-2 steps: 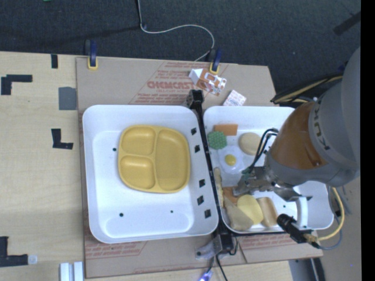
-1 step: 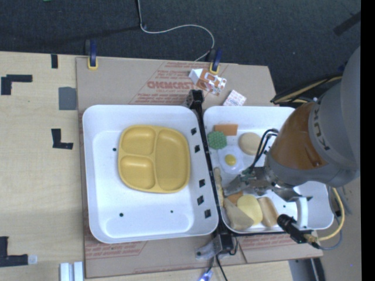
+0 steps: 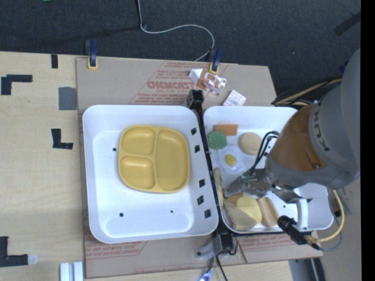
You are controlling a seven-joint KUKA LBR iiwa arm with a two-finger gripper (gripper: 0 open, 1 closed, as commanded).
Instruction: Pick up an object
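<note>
The right bin [image 3: 258, 115] holds play food: an orange block [image 3: 226, 130], a green ball-like piece [image 3: 217, 140], a beige egg-shaped piece [image 3: 250, 143], a fried egg [image 3: 231, 160], and pale yellow and tan pieces [image 3: 248, 211] near the front wall. My gripper [image 3: 241, 187] hangs low over the front part of this bin, just above the pale yellow pieces. The arm's bulk covers the bin's right half.
The left bin [image 3: 99, 122] bears a yellow divided plate [image 3: 154, 158]. A black divider clamp [image 3: 202, 151] runs between the bins. Small packets [image 3: 209, 81] lie on the cardboard behind the bins, with a cable [image 3: 176, 29] beyond.
</note>
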